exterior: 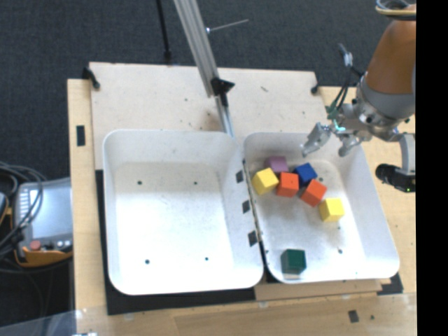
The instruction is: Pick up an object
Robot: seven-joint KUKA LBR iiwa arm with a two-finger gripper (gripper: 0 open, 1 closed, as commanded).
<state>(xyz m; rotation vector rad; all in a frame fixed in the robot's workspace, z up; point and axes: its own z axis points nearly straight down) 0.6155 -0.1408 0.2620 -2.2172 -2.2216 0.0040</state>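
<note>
Several small cubes lie in the right bin (371,208). A yellow cube (265,180), a pink cube (278,164), an orange cube (288,184), a blue cube (305,173) and a second orange cube (314,192) cluster near its far middle. Another yellow cube (332,208) sits just right of them, and a dark green cube (294,261) rests near the front rim. My gripper (330,143) hangs open above the bin's far right part, up and right of the blue cube, with nothing between its fingers.
The left bin (119,208) stands beside the right one, sharing a middle rim with black clips. A slanted metal rail (199,44) reaches down to the far rims. A grey box with cables (42,215) sits off the bench's left edge.
</note>
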